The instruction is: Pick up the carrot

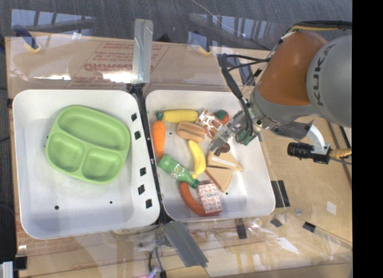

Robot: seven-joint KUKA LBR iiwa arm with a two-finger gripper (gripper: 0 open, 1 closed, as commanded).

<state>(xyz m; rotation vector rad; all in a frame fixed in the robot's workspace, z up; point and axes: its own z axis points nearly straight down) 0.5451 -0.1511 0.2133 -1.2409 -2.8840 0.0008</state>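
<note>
Arm over the right bin, carrot not yet lifted.

The carrot [158,138] lies on the floor of the right bin [258,178], close against its left wall, just below a corn cob [177,115] and above a green bottle [177,169]. The gripper [222,143] hangs well apart from it, over the middle-right of the bin beside a sandwich wedge [222,163] and near a hot dog [191,131] and a banana [197,156]; its jaws stand slightly apart and nothing shows between them. By this view the pick seems barely begun: the gripper looks to need a shift toward the left wall, then a descent, a grasp and a lift. The left bin [27,151] holds a green tray [88,144].
</note>
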